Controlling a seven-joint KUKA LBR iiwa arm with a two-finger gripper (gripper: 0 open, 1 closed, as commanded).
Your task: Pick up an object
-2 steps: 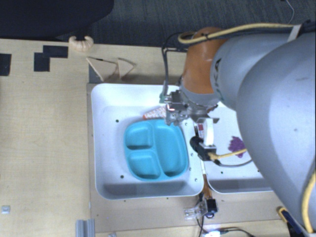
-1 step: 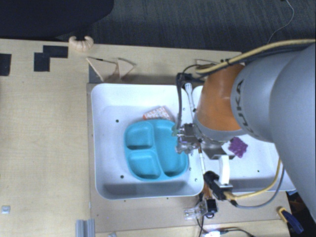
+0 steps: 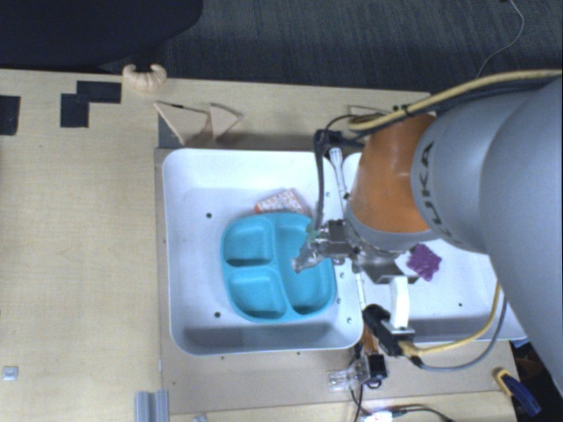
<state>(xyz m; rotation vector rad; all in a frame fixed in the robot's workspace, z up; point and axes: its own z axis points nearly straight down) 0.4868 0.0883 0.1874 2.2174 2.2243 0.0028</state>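
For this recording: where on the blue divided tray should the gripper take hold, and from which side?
Probably the blue tray is best gripped on a raised divider wall or its rim, coming straight down. It lies flat, open side up, in the left bin, so its thin upright walls suit a two-finger pinch; its broad body does not.

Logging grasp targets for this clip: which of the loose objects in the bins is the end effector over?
The blue divided tray in the left bin; the end effector is over its right edge. The purple object lies in the right bin.

We see a blue tray [image 3: 264,275], an orange-and-white packet [image 3: 281,202], a purple piece [image 3: 426,261], white bins [image 3: 189,236].
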